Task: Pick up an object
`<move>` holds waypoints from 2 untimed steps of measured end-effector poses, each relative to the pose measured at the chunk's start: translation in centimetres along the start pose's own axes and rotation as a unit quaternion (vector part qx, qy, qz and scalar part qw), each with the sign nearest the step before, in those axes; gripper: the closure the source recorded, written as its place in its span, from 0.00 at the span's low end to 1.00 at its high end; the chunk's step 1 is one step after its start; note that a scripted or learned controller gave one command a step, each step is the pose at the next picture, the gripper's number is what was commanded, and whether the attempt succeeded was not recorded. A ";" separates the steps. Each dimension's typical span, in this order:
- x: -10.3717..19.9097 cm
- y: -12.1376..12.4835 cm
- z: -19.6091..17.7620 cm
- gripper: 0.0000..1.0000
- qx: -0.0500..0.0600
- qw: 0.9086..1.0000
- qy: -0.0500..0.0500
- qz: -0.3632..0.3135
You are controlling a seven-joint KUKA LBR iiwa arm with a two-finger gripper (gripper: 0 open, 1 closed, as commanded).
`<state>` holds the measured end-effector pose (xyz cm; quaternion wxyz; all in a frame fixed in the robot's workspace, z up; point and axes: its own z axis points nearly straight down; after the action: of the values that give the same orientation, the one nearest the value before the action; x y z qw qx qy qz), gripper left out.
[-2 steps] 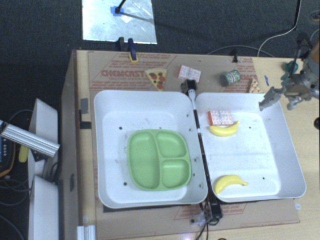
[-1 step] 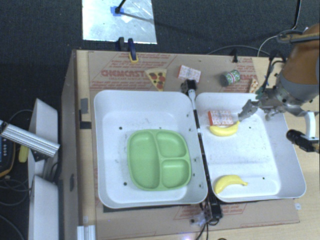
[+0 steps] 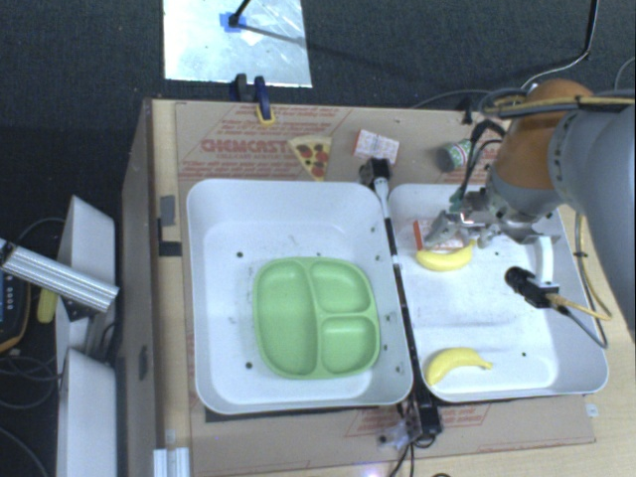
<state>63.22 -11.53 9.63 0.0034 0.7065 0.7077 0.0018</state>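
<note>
Single fixed cam, mounted above the tabletop (image 3: 248,132), looking down at a slant — far edge of the tabletop toward frame top, near edge at bottom. Far enough back to take in both bins whole: left bin (image 3: 214,266), right bin (image 3: 517,366), plus dark floor (image 3: 70,58) beyond. Arm (image 3: 586,157) enters from frame right.

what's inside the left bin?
The left bin holds one green divided plate, three compartments, nothing on it. The bin floor under the plate is covered.
</note>
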 end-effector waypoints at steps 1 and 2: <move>0.1 0.2 -1.2 1.00 -0.003 1.000 0.001 -0.001; 0.1 0.2 -1.2 0.00 -0.002 1.000 0.001 -0.001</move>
<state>63.38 -11.44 10.83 0.0045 0.7061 0.7080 0.0042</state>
